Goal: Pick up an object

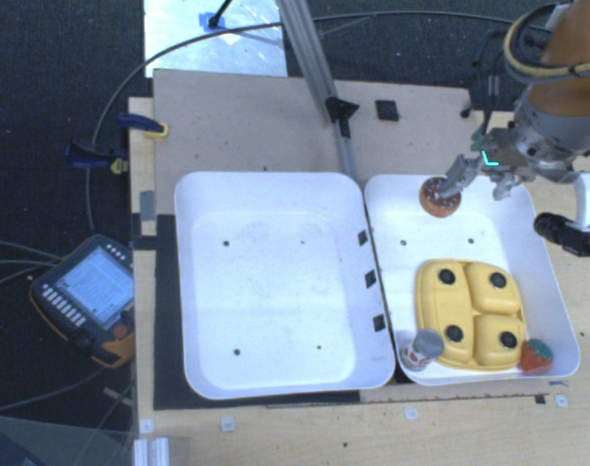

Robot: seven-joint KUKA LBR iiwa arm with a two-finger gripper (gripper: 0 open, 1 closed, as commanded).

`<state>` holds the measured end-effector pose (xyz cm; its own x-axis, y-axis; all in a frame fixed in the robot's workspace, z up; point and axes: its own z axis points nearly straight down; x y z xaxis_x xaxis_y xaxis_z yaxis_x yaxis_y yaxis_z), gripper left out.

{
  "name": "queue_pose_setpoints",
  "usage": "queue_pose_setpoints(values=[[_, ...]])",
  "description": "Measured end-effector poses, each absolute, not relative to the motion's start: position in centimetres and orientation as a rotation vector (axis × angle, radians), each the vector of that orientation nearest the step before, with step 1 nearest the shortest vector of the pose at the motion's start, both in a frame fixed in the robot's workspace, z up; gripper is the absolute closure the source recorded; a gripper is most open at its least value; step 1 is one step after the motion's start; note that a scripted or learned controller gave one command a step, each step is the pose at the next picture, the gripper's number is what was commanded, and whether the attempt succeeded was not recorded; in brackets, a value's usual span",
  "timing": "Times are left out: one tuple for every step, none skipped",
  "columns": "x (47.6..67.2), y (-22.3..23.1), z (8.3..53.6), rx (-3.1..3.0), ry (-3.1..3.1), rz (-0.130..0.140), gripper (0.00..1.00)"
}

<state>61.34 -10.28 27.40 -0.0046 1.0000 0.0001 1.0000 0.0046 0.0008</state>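
A small brown ring-shaped object [437, 199] lies at the far edge of the right bin [557, 299]. My gripper [478, 184] hangs over that bin's far right corner, open, with its fingers spread wide. The left finger [455, 178] slants down and its tip meets the brown ring; the right finger [505, 185] stands well clear of it. Nothing sits between the fingers. A yellow moulded block [470, 314] with four dark-dotted lobes fills the near part of the right bin. A small grey-topped cup [422, 348] lies at its near left, and a red strawberry-like piece [538, 355] at its near right.
The left bin [193, 260] lies beside the right one, joined along a ridge with black clips [370, 278]. A slanted grey pole [310, 51] ends in a black clamp behind the bins. A teach pendant [84, 297] rests off the bench's left edge.
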Motion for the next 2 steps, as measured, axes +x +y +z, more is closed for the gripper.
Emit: queue_pose_setpoints(values=[[61.4,-10.3,27.4,2.215,2.226,0.002,0.00],[61.8,-9.9,23.1,2.218,2.226,-0.002,0.00]])
